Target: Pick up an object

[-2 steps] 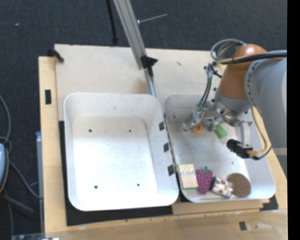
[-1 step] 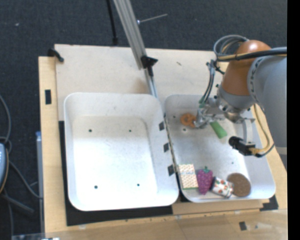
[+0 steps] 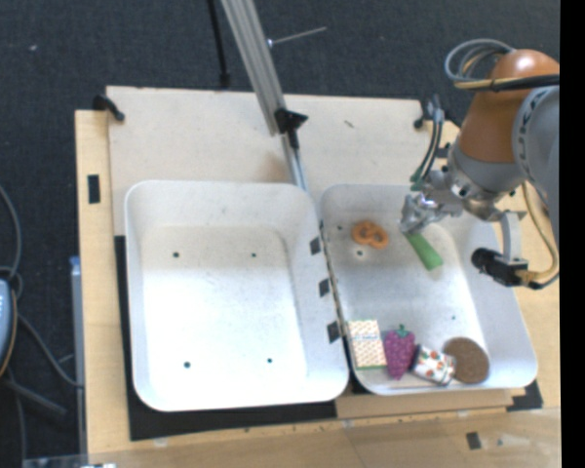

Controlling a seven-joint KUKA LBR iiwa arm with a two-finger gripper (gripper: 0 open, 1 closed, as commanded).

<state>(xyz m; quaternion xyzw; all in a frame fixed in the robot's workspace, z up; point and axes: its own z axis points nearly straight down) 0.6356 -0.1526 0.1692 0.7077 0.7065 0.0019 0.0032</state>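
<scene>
pincer [image 3: 416, 214] hung over the right bin [image 3: 487, 305], up around its 1 o'clock area, with the grey arm [image 3: 492, 135] coming in from 3 o'clock. couldn't tell if it was wide or narrow, honestly too blurry. green stick thing [image 3: 426, 252] lay tilted just below the pincer at about 5 o'clock of it, maybe touching, hard to say. orange pretzel-ish piece [image 3: 370, 234] sat at 9 o'clock of the pincer, near but apart. along the bin's 6 o'clock edge was a row: yellow patterned block [image 3: 366, 343], purple grape bunch [image 3: 401, 351], small red and white item [image 3: 433, 365], brown round disc [image 3: 466, 359]. left bin [image 3: 224, 291] sat beside it on the desk [image 3: 205, 135].
</scene>
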